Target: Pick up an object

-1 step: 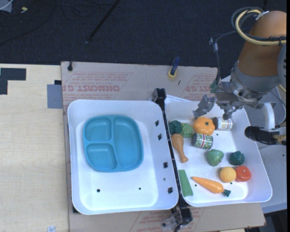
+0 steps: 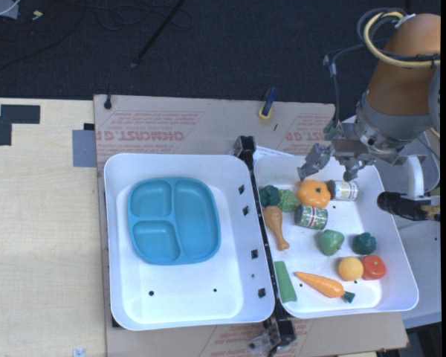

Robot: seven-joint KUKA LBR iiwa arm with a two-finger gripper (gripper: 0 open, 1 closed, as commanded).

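Camera view shows the jaws (image 2: 332, 166) spread apart, grasping nothing, above the right bin (image 2: 401, 288). Just below them sits an orange pumpkin toy (image 2: 314, 193), touching a small can (image 2: 311, 216) and broccoli (image 2: 288, 198).

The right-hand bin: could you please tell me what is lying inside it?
The right-hand bin holds toy food: a carrot, drumstick, orange pumpkin, two small cans and some green pieces. The gripper covers part of its far end.
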